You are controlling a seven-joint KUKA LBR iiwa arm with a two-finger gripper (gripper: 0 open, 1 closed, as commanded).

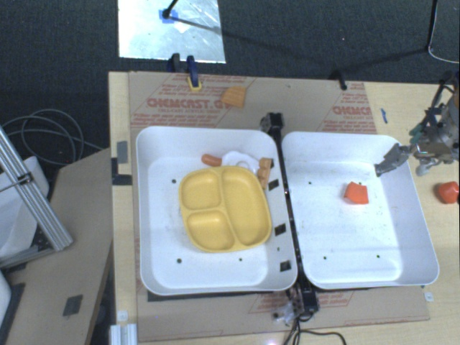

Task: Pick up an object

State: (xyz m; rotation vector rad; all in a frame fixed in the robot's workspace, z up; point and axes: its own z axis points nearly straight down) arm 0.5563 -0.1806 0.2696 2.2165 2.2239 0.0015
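An orange block (356,192) lies in the right bin (359,264), in its upper right part. My gripper (407,164) hangs over that bin's far right rim, up and to the right of the block and apart from it. Its two grey fingers (388,162) stand open with nothing between them. In the left bin (158,214) sits a yellow divided plate (224,208). Behind the plate lie a small orange sausage-shaped piece (211,160), a white object (237,159) and a tan piece (265,168).
Another orange object (447,190) rests on the bench outside the right bin's right rim. A tan block (233,96) and a blue-and-yellow clamp (192,69) sit on the cardboard behind the bins. A metal sheet (172,20) lies on the floor beyond.
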